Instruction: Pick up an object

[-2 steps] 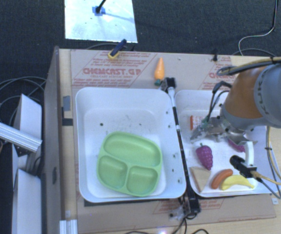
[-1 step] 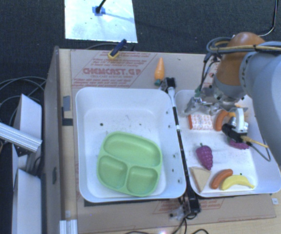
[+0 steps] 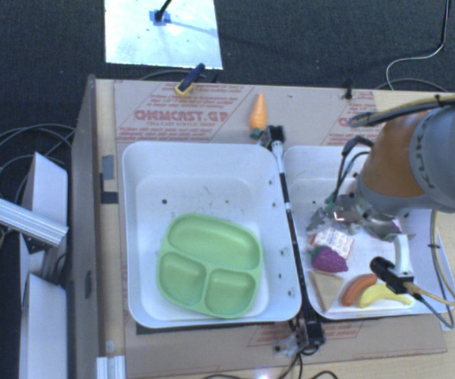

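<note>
Arm [image 3: 417, 160] leans in from the right over the right bin [image 3: 306, 164], wrist low, likely lining up a pick. Left bin [image 3: 144, 212] holds a green divided plate [image 3: 209, 264], out of play. Claw [image 3: 334, 215] hangs just above the pink-and-white block [image 3: 334, 239]; its opening can't be told. Purple piece [image 3: 330, 259], orange sausage [image 3: 359, 287] and banana [image 3: 381, 296] crowd near

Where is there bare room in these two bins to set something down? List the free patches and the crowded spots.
Left bin: bare floor along its far wall and left side, around the green divided plate.
Right bin: bare only at the far end, by the divider.
Crowded: its near end, with purple grapes, banana, orange piece and the arm above.
</note>
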